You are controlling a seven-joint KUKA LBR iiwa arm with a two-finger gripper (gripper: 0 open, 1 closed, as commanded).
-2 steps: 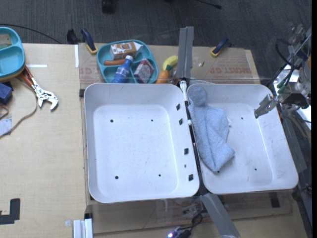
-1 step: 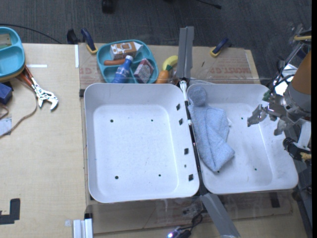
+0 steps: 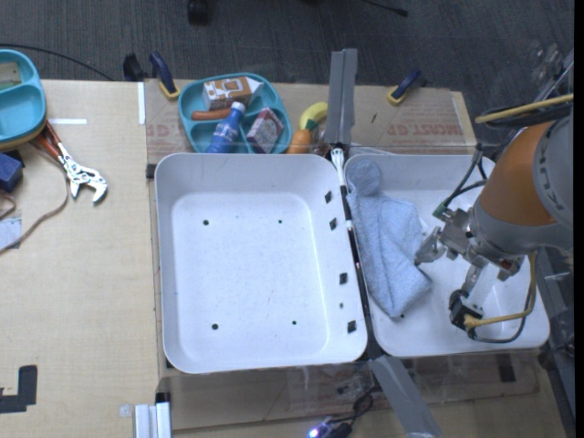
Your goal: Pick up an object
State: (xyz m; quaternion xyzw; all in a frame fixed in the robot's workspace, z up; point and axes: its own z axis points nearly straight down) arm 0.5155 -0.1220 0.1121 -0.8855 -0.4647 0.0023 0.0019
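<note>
Nothing lifted yet: the gripper (image 3: 436, 245) hangs beside the grey-blue towel (image 3: 388, 249) in the right bin (image 3: 520, 331) (its grip I cannot tell).

Count: 2 white bins, left bin (image 3: 182, 245) and right bin (image 3: 511, 336). 1 grey-blue cloth (image 3: 388, 249), lying in the right bin. 2 teal trays: divided tray (image 3: 193, 108) behind the bins holding small items too cluttered to count, second tray (image 3: 23, 108) at far left. 1 wrench (image 3: 82, 179). 2 blue-and-yellow clamps (image 3: 162, 73) (image 3: 403, 86).
</note>
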